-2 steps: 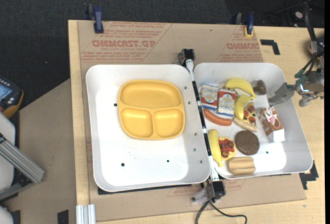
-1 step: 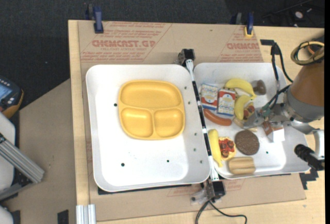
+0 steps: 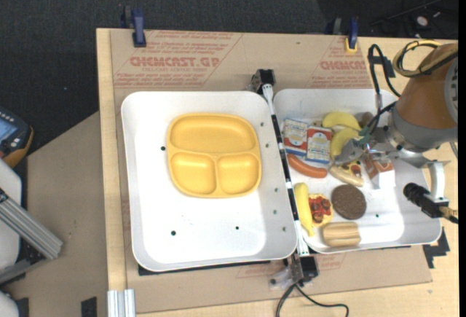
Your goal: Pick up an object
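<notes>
Toy food (image 3: pixel 324 162) crowds the right bin (image 3: pixel 386 100); claw (image 3: pixel 362 148) hangs over it.

The right bin (image 3: pixel 408 232) holds a jumble of toy food. A yellow banana (image 3: pixel 341 121) lies near its far edge, with a small printed carton (image 3: pixel 308 141) just left of it. A red sausage (image 3: pixel 307 167) stretches along the carton's near side. A pizza slice (image 3: pixel 348 174) lies near the bin's middle, and a dark brown cookie (image 3: pixel 349 201) sits flat just nearer than that. By the bin's left wall a yellow corn cob (image 3: pixel 303 208) lies lengthwise, touching a small red piece (image 3: pixel 319 208). A tan bread roll (image 3: pixel 341 235) rests at the near edge.
</notes>
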Controlling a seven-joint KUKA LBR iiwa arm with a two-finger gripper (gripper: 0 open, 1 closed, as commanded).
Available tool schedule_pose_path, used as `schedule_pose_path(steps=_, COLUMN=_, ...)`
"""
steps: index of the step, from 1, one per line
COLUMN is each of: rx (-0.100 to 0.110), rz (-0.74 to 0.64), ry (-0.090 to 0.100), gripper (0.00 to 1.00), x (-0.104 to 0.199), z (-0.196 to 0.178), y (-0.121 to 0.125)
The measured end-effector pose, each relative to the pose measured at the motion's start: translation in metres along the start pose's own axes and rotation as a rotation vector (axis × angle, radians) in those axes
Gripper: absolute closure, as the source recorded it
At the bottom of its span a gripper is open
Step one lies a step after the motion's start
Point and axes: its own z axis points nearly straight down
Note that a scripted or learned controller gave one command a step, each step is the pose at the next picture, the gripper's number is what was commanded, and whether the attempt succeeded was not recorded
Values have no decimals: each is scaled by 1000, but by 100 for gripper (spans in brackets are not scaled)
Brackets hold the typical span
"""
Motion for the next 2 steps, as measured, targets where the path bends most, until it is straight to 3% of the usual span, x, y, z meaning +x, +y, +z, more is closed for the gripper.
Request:
schedule_pose_path(steps=1, rx=2, rz=-5, ry=5, gripper=0, x=0, z=3, y=77)
schedule_pose_path(steps=2, rx=-12, rz=-5, ry=-4, gripper=100, x=-3, z=-12, y=79)
